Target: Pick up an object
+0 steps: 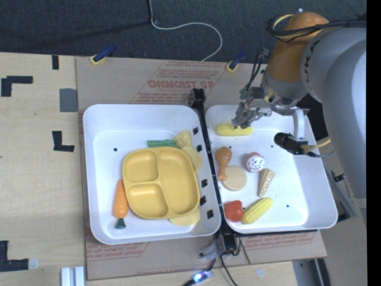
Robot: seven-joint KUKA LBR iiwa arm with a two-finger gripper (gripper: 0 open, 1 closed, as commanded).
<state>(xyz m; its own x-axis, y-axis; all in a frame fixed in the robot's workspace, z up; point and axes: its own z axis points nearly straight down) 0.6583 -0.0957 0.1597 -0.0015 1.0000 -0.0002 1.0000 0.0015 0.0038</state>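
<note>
Yellow banana — lying left-right under end effector.

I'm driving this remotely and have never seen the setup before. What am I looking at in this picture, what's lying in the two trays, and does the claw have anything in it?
One camera fixed above the bench looks down at a slant. The grey machine with the orange band, reaching in from the right, is a robot arm; its tip carries a two-finger gripper.

Two shallow white bins sit side by side. The left bin holds a yellow divided plate, an orange carrot, a green piece and some pale yellow pieces around the plate.

The right bin holds a flat yellow piece, a drumstick, a round tan piece, a speckled ball, a cone, a corn cob and a red piece.

The gripper sits right above the flat yellow piece. I cannot tell whether it grips it.
</note>
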